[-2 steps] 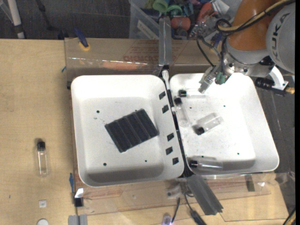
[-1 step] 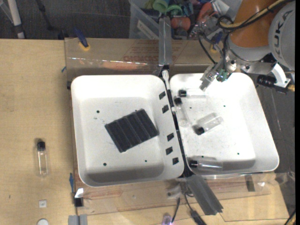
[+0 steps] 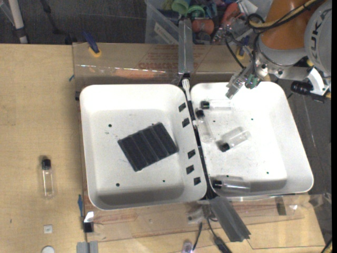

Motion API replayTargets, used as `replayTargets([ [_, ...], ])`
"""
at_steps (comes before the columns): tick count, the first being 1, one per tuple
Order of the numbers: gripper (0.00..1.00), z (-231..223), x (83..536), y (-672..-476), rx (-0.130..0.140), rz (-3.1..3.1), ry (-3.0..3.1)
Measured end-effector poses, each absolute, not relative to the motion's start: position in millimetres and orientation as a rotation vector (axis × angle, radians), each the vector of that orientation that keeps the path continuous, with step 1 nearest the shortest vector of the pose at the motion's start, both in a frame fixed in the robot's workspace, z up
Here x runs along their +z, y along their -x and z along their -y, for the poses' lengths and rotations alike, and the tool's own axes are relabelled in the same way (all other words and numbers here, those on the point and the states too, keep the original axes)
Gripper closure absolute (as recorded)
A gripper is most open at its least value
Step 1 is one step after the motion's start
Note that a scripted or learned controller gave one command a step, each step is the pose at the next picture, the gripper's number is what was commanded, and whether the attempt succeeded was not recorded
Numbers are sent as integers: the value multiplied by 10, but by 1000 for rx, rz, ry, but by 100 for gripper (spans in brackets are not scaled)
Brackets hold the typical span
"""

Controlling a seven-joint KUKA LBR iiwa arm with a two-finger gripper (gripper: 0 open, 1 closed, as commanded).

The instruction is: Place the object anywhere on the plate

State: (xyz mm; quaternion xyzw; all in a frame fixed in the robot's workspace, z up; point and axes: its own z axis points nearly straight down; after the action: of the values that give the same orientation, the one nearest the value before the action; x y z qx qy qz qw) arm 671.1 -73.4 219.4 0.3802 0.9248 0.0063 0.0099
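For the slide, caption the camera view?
Gripper hovers over right bin of clear vials; dark ridged plate waits in left bin.

Two white bins (image 3: 134, 96), glossy, small dark dots on floors. Left of the black divider strip (image 3: 190, 136): black plate (image 3: 147, 146) with ridged parallel stripes. Right of divider: clear vials with black caps, one mid-floor (image 3: 233, 139), one by the divider (image 3: 213, 105), one at the front rim (image 3: 229, 183). Bench (image 3: 37, 115) tan wood grain; another clear, black-capped vial (image 3: 47, 176) far left of the divider. Arm (image 3: 295, 20) orange and grey above the bins. Behind the divider, a clear tub (image 3: 210, 4) of teal, red, blue, green items.
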Motion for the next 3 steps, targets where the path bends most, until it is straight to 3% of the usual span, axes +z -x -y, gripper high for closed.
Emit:
replayTargets([
  [1,100,-520,2302,-6451,3,-2998,-934],
  [2,100,-1597,2826,-6518,6,-3048,-739],
  [3,100,-2261,1410,-6504,5,-3108,-442],
])
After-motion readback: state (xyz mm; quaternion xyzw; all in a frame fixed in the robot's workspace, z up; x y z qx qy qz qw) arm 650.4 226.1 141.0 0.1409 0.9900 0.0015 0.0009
